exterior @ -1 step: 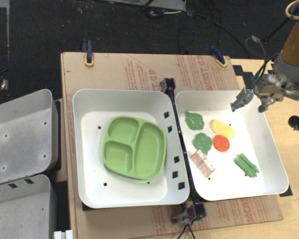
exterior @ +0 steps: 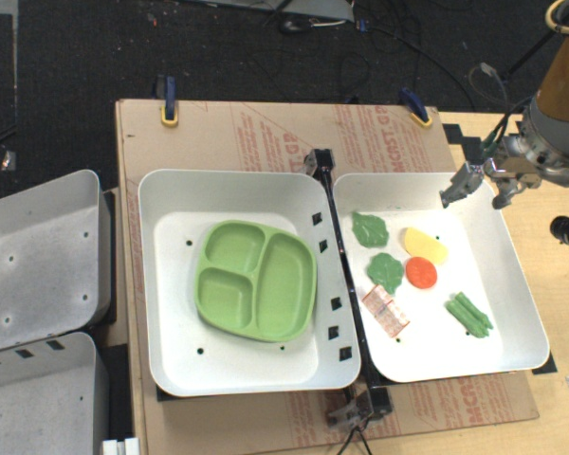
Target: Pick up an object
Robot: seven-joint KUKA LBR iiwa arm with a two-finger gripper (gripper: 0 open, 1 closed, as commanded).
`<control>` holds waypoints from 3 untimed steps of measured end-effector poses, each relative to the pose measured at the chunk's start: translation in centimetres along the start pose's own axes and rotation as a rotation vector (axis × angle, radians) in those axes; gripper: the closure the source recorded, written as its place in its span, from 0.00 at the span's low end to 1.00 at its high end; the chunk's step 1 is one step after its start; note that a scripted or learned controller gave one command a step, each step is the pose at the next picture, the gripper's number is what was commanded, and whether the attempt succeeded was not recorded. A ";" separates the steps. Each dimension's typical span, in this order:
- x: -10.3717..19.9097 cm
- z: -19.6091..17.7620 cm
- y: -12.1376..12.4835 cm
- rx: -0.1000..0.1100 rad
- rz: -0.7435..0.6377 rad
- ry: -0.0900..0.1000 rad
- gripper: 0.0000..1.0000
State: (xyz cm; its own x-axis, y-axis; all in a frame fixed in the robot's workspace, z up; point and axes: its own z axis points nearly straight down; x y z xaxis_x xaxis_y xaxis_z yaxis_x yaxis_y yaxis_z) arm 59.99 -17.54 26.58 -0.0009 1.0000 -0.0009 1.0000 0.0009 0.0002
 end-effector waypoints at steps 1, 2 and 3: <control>-0.9 5.2 -0.5 0.004 0.003 0.001 0.00; -1.5 11.4 -0.7 0.006 0.003 0.002 0.00; -1.4 16.7 -0.8 0.004 0.002 0.002 0.00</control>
State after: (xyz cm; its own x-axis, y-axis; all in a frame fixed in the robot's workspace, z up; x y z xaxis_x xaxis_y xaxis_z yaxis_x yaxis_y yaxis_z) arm 59.20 -18.99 9.84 0.0014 1.0000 0.0007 1.0000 -0.0014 -0.0038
